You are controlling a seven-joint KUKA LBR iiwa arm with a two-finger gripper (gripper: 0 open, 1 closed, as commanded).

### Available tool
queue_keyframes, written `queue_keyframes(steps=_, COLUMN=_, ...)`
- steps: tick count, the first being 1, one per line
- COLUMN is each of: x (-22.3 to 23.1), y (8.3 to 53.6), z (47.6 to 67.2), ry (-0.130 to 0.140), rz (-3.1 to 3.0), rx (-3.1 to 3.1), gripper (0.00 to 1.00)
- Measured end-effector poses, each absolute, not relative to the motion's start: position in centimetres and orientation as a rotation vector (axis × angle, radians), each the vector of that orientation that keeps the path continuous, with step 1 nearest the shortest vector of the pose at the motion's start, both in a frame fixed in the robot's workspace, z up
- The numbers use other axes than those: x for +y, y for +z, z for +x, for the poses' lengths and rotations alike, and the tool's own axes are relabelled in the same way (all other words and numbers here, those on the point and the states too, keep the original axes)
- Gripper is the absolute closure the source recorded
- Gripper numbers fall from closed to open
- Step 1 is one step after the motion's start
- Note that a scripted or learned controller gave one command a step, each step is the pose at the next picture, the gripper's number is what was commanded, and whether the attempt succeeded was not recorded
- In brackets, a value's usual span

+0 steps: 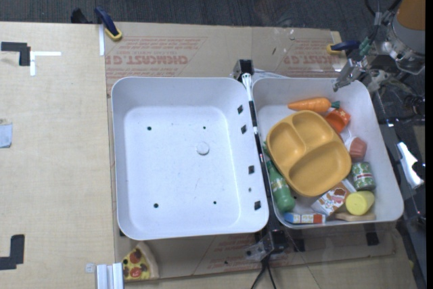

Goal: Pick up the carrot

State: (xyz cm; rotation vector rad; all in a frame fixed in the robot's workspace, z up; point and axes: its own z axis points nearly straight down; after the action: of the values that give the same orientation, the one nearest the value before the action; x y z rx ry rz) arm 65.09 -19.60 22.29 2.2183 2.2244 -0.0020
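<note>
Your claw (348, 71) sits at the upper right corner of the right bin (382, 145), just above its rim. It is small and tangled against cables and dark background, so you cannot tell its state, and nothing shows in its grasp. Much of the arm (411, 3) is cut off by the picture's right edge.

The carrot (310, 105) lies in the right bin near its far wall, just beyond the yellow divided plate (308, 152), orange body pointing left, green tip to the right. It is near the claw but apart from it.

The plate covers much of that bin's floor. A green bottle (279, 187) is partly hidden under its left edge. Beside the carrot a red-orange item (338, 118) is hard to identify. Small packets and a yellow lid (360, 202) crowd the near right corner. The left bin (128, 166) lies beside it.
</note>
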Motion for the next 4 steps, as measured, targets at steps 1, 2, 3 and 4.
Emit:
queue_keyframes(steps=1, x=-17.0, y=10.8, z=66.2, ry=0.007, rz=2.207, rx=2.220, gripper=0.00)
queue_keyframes(steps=2, x=-17.1, y=10.7, z=66.8, ry=0.029, rz=2.436, rx=1.951, gripper=0.00)
queue_keyframes(steps=3, x=-16.9, y=10.6, z=66.7, ry=0.029, rz=2.594, rx=1.732, gripper=0.00)
queue_keyframes(steps=4, x=-14.2, y=9.5, z=64.6, ry=0.003, rz=2.650, rx=1.678, gripper=0.00)
